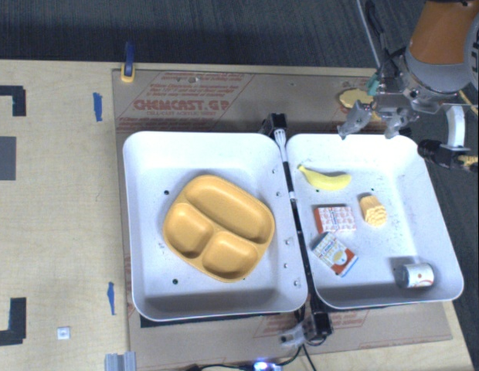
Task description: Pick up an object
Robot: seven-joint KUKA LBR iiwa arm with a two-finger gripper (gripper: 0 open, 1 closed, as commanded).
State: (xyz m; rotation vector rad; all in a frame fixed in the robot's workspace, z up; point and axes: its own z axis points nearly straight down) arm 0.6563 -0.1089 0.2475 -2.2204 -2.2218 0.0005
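Yellow banana in rt bin, long axis left-right, jaws apart above bin's far rim.

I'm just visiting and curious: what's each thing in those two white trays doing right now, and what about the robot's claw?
Gripper: fingers spread open, holding nothing, above the right bin's far rim.
Yellow tray: lying in the left bin, hollows facing up.
Banana: lying flat in the right bin.
Red-and-white packet: lying flat.
Small carton: lying flat, turned at an angle.
Yellow corn piece: lying loose.
Can: tipped on its side by the near corner.
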